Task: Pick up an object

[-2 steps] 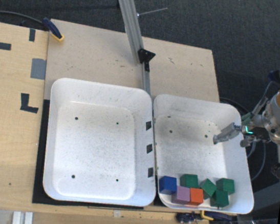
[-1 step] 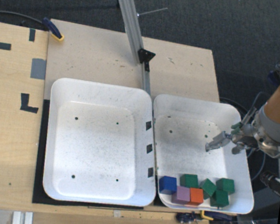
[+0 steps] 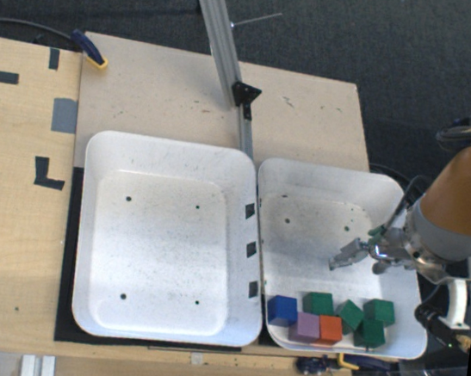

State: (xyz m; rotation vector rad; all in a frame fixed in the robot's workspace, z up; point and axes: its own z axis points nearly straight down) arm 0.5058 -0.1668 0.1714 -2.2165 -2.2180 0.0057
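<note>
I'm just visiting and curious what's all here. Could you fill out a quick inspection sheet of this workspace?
Surface: wooden bench bearing a left white bin and a right white bin, side by side.
Job's things: small blocks clustered at the right bin's near edge: blue, purple, orange, four green.
Clutter: blue-and-yellow clamp; grey tape marks.
Grippers: two-finger gripper above the right bin, away from the blocks.
Cables: black cable at upper left.
Surroundings: slanted metal pole; dark floor.

Light wooden bench point(image 3: 195, 103) patched with grey and black tape point(image 3: 63, 113), dark grey carpet floor point(image 3: 370, 37) behind, slanted metal pole point(image 3: 222, 37) crossing bench top.
</note>
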